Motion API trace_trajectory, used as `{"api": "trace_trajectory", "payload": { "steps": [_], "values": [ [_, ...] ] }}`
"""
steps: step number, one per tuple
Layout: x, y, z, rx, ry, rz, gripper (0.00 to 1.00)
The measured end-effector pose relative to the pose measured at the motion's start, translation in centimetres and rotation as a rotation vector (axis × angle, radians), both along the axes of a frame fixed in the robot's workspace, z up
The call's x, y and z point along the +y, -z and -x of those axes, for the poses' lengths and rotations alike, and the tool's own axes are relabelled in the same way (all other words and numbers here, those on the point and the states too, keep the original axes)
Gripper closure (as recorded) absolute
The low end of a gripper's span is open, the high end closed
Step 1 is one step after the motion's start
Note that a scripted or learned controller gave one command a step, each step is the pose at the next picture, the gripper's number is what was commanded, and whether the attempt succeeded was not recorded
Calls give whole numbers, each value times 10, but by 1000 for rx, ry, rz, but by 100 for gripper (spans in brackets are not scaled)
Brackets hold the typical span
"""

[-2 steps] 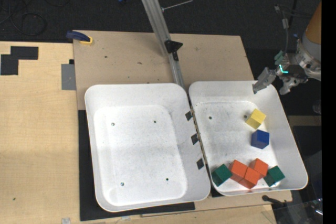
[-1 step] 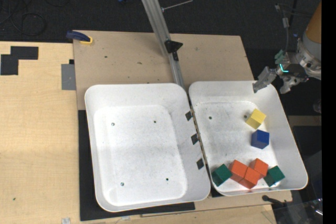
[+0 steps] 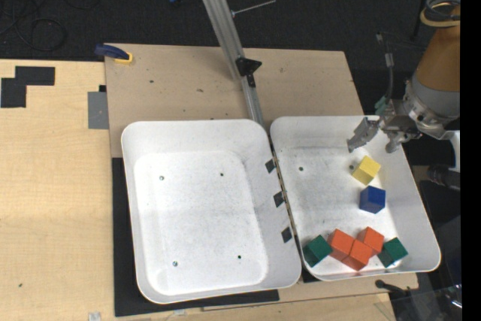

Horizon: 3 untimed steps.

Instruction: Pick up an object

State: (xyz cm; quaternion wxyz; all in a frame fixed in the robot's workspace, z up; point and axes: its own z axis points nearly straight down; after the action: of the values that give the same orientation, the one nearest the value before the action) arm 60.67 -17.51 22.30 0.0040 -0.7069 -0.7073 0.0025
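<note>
The bench carries the two white bins side by side, so that the arm can reach both from the right. The left bin shows bare floor, and the right bin holds all the blocks, so a pick can only happen there. The arm comes in over the far right corner of this bin, with its wrist held above the rim. The gripper hangs above the bin with its two fingers spread apart, and nothing is between them; I judge it is prepared for a descent. The yellow cube lies just below the gripper in the view and is the nearest candidate. The blue cube rests near it, apart from the others. In the near corner two orange blocks press together, with a green block on the left side and another green block on the right; this crowding probably makes them harder to grasp than the free cubes
</note>
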Motion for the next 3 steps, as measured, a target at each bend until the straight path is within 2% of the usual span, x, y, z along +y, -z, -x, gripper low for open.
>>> {"api": "trace_trajectory", "payload": {
  "steps": [1, 2, 3],
  "values": [
    [9, 60, -1, 0, 0, -1, 0],
    [-1, 110, -5, -20, 1, 9, 0],
    [-2, 98, -6, -22, 6, 8, 100]
  ]
}}
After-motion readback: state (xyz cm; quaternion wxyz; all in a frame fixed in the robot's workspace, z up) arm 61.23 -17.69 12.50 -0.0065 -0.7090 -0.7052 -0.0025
